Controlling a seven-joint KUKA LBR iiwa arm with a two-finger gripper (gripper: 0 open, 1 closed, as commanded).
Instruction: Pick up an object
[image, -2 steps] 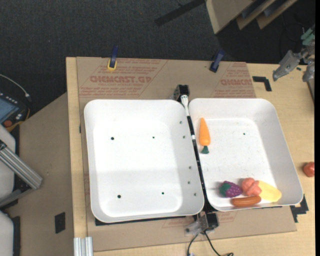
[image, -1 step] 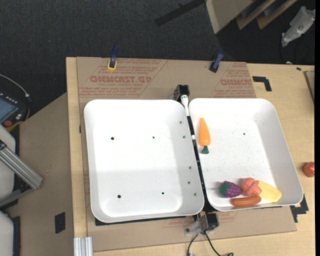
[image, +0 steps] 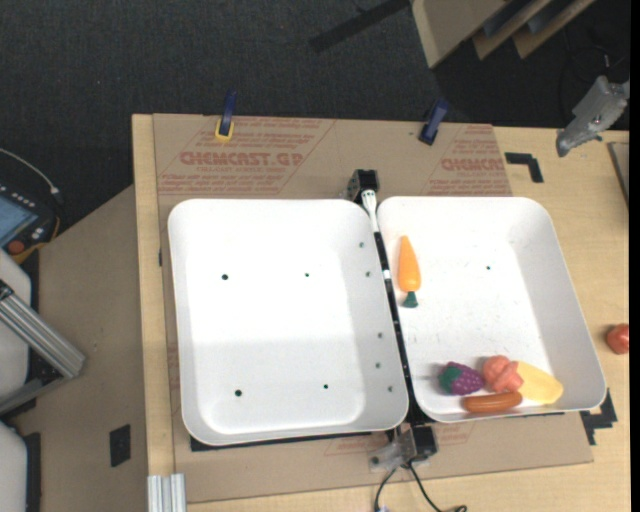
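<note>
The right-hand bin (image: 560, 270) holds a toy carrot (image: 408, 264) at its left edge and grapes (image: 461, 378), sausage (image: 492, 402) and other toys lower right; tool state cannot be told.

Red print reading "CHEMCAST G P" runs along the brown board (image: 262, 140) behind the left bin (image: 190, 300) (last letters faint); a similar red line behind the right bin (image: 560, 290) is partly legible.

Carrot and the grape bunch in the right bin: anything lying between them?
Nothing. In the camera view, bare white floor of the right bin separates the carrot from the purple grapes.
</note>
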